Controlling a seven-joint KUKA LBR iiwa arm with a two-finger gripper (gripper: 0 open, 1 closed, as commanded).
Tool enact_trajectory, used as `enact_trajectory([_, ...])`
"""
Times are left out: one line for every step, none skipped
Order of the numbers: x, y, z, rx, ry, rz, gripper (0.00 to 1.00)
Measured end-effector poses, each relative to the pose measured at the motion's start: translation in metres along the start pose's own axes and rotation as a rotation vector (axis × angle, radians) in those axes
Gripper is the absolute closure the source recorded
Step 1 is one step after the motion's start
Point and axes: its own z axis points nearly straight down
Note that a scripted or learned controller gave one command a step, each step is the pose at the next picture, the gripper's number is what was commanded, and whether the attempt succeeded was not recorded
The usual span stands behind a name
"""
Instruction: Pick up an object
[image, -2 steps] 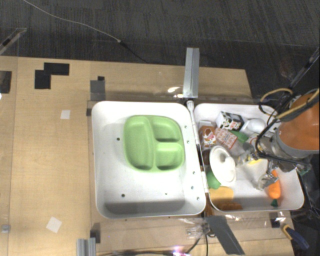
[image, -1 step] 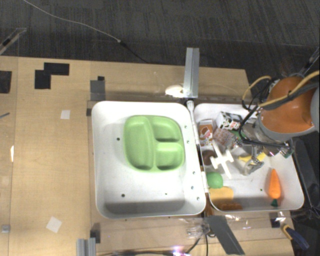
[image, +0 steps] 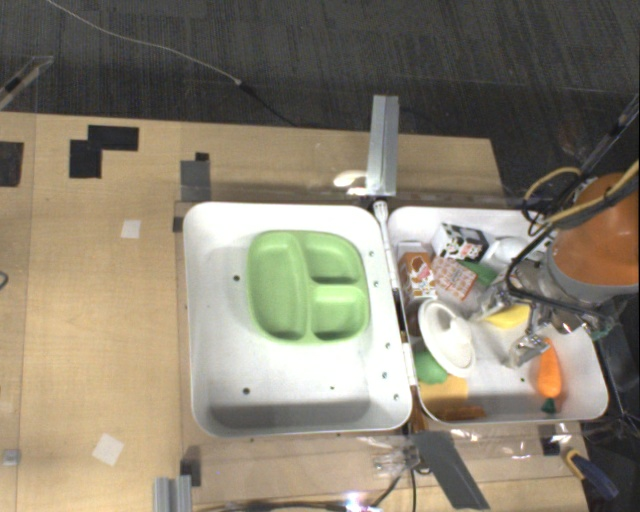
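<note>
crowded right bin, claw low among the objects

orange band of the arm (image: 600, 235) is what comes closest to the camera, at the right edge, and below it the grey wrist goes down into the right bin (image: 590, 405). the claw (image: 528, 345) sits low there, just beside a yellow piece (image: 508, 318) on its left and an orange carrot-like toy (image: 549, 375) right under it. how far the claw is open i cannot tell; the metal parts are small and mixed with the objects, and i see nothing clearly between them.

further left of the claw lies a white cup-like piece (image: 447, 337), a green item (image: 431, 368) under it, and a printed packet (image: 455, 281) above. far to the left of the claw, in the other bin (image: 215, 400), rests a green divided plate (image: 306, 285), well apart from everything else.

what can go wrong, in my judgement: the objects near the claw are packed close, so it may close on two things together, or push the yellow piece aside and catch only air. the carrot toy is narrow and looks smooth, so it may slip out when lifting. it also lies near the bin wall, and a descent too close to that wall could hit the rim. the white piece looks round and hard to pinch, so a try on it may fail too.
</note>
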Motion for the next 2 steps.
enact_trajectory([0.017,-0.005,0.000,0.000,-0.002,0.043,0.00])
enact_trajectory([0.044,-0.003,-0.001,0.002,-0.003,0.111,0.00])
